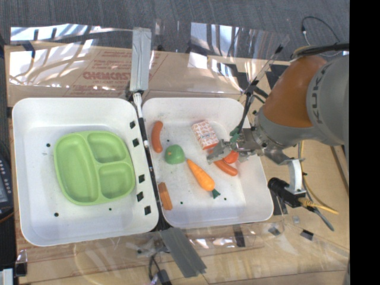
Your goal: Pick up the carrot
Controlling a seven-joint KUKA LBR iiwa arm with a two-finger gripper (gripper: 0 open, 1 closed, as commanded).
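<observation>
Rightward, carrot [201, 176] in right bin [252, 202].

- To my left, the left bin [24, 159] held a green divided plate [95, 167], lying flat near its middle.
- In the right bin [178, 215], a sausage [157, 136] lay near the left wall, running lengthwise.
- A green round piece [174, 154] sat just beside that sausage, lower right of it.
- A small red-and-white box [205, 134] rested near the bin's middle, tilted.
- An orange-red piece [225, 167] lay toward the right wall.
- A short orange stick [164, 196] lay by the divider.
</observation>
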